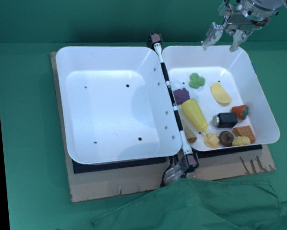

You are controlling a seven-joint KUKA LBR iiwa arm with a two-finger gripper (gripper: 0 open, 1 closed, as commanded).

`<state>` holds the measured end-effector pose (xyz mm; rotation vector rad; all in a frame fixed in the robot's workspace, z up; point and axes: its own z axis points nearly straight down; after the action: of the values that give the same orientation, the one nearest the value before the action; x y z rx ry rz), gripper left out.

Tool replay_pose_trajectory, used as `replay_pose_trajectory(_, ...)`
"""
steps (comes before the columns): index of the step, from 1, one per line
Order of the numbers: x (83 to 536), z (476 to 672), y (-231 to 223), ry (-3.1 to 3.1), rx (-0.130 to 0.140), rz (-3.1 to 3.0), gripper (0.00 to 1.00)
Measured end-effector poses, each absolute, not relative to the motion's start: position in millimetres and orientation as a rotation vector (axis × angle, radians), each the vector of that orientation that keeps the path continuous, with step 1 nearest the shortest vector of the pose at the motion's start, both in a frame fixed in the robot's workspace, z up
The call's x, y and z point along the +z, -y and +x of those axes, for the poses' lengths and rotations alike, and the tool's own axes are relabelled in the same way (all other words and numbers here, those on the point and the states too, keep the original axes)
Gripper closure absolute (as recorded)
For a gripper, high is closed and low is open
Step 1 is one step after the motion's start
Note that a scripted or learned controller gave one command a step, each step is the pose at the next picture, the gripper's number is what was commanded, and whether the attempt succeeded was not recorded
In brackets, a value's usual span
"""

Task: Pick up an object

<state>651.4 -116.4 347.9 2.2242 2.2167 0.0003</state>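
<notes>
Small toy foods (219, 117) scattered loose in right bin (253, 78), mostly near its front edge.

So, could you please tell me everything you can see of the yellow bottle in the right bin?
The yellow bottle looks like a plastic squeeze bottle with a wide body tapering to a thin nozzle. It lies on its side on the floor of the right bin, nozzle toward the near edge. Its wide end meets the purple piece, and its nozzle reaches the yellow piece by the near wall. Its cap state is too small to tell.
</notes>
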Motion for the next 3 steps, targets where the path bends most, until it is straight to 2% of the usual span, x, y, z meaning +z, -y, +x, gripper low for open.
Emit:
replay_pose_trajectory(1, 348, 651.4, 116, -2.217, 0.000, 2.224, 0.00)
replay_pose_trajectory(2, 307, 646.2, 119, -2.216, -0.005, 2.226, 0.00)
replay_pose_trajectory(3, 254, 655.9, 120, -2.218, -0.007, 2.227, 0.00)
